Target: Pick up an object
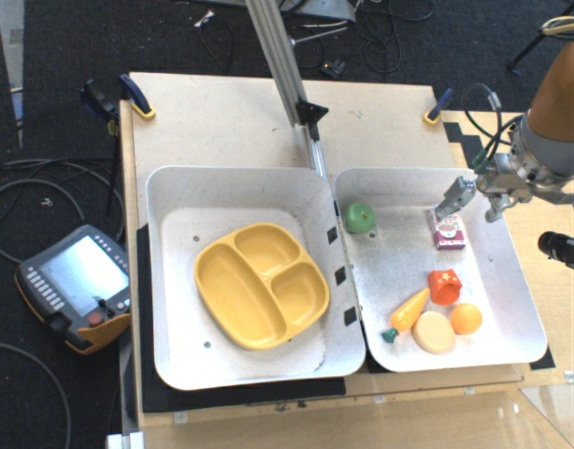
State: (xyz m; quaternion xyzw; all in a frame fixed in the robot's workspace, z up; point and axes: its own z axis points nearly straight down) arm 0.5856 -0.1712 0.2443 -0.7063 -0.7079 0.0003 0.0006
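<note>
Over the right bin point(525, 318), near its far right corner, the gripper point(474, 202) hangs at the end of the grey arm, which comes in from the right edge of the view. Its two fingers point(452, 197) are spread apart, one pointing down-left toward a small pink-and-white box point(449, 236), the other angled out toward the bin's right wall. Nothing sits between them. The left fingertip appears to end just above the box's upper edge, though from this slant it is hard to say whether it touches or merely hovers close.

The box lies flat on the bin floor, in the upper middle of the right bin. Open floor surrounds it on the left, as far as a green apple-like fruit point(360, 218) near the bin's left wall. Below the box, a red pepper-shaped toy point(444, 286) stands apart from it. Further down, a carrot point(408, 312), a pale round object point(434, 332) and an orange ball point(466, 318) crowd together near the front rim, the three touching or nearly so.

The left bin point(170, 251) carries a yellow divided plate point(261, 284), roughly centred, with bare floor all around it. A metal pole point(279, 54) slants across the far side of the bench and meets the seam between the two bins.
</note>
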